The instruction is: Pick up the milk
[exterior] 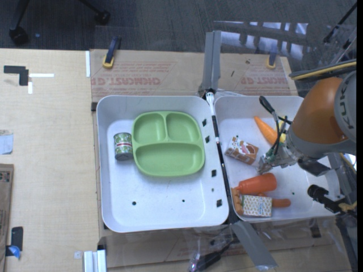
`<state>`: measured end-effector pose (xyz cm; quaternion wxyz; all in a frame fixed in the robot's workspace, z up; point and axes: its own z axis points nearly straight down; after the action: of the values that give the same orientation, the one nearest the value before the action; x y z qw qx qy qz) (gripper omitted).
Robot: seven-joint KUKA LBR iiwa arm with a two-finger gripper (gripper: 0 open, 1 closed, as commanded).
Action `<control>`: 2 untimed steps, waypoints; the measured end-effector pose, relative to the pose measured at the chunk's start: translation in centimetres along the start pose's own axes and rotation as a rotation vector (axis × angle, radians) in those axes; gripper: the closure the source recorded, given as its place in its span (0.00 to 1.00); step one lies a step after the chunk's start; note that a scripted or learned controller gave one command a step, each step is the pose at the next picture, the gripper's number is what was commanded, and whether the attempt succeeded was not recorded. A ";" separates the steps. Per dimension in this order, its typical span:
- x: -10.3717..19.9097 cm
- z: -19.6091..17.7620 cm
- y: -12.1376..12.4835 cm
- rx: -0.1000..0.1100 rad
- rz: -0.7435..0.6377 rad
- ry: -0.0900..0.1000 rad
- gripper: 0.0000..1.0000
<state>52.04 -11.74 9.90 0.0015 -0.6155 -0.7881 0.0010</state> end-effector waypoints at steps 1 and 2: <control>0.0 0.0 0.0 0.000 -0.001 0.000 0.00; -0.3 0.8 4.9 -0.002 0.262 -0.001 0.00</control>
<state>56.82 -10.84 9.10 0.0003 -0.7133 -0.7009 0.0008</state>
